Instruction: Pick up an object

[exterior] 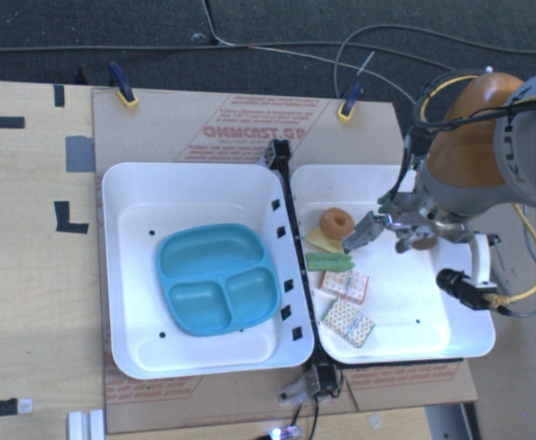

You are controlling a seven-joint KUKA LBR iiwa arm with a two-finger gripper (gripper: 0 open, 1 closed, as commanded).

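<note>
grey kuka arm w/ orange band reaches in from the right, over the right shallow white bin (pixel 451 333). its two-finger gripper (pixel 363 231) hangs low above that bin's upper left part, dark fingers pointing left toward the orange-brown ring-shaped donut toy (pixel 337 222). nothing sits between the fingers; whether they're spread or closed can't be told from this angle.

objs in right bin, all bunched along its left side: donut toy at top, pale yellow wedge (pixel 320 239) just under/left of it, touching. green elongated piece (pixel 329 262) lies flat below the wedge. red-and-white patterned packet (pixel 344 285) below that, then a second patterned packet (pixel 348 322) nearer the front, tilted.

left shallow white bin (pixel 125 246) holds a light blue three-compartment plastic plate (pixel 217 278), lying flat near its middle.
</note>
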